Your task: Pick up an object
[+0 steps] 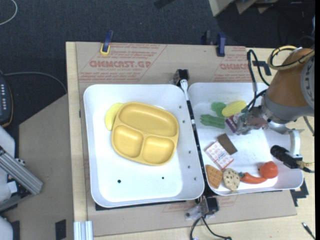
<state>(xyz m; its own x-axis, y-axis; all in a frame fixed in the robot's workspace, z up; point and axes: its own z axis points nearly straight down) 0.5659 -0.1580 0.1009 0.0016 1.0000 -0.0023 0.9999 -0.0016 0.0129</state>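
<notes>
Gripper [243, 124] low in the right bin [285, 184], fingers down at a small dark object [232, 124] — released or clenched, cannot tell. Yellow corn [233, 108] and green pieces [214, 119] crowd just left. Risk: fingers nudge neighbours and close on nothing.

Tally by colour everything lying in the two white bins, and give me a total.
Yellow: 3 (divided plate, disc under it, corn cob)
Green: 2 (upper piece, lower piece)
Red/orange: 1 (chili pepper)
Brown/tan: 3 (dark block, waffle piece, cookie)
Pink-white: 1 (packet)
Total: 10
</notes>
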